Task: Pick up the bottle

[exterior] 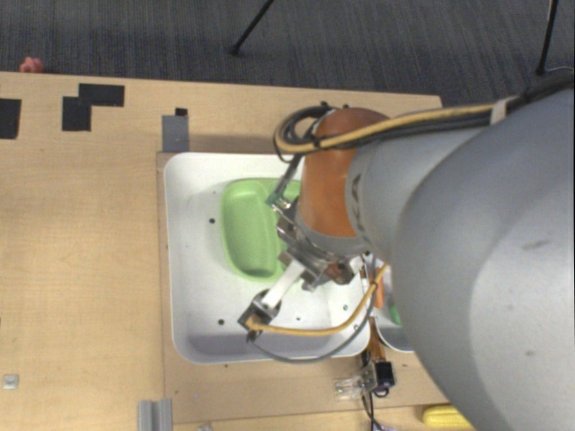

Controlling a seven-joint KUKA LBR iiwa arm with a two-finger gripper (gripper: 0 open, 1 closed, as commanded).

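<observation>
Setting: a pale wooden bench (81, 241) before dark carpet, bearing a shallow white bin (193, 241) at centre frame.

Arm: the grey KUKA arm (476, 241), orange band (328, 187) above the wrist, reaches in from the right and looms over most of the bin's right half.

Bottle: a green bottle (247, 227) lies flat in the bin's upper middle, its right edge running under the wrist.

Gripper: the gripper (256, 312) hangs low over the bin floor, just below the bottle and apart from it; whether it is spread or pressed together cannot be told at this slant, and nothing green sits at its tip.

Step in hand: by appearances the approach, with no grasp made.

Next move: likely a shift up-frame to centre over the bottle's body before descending.

Hidden: the second bin, largely covered by the arm; a yellow cable (305, 329) loops beneath the wrist.
</observation>
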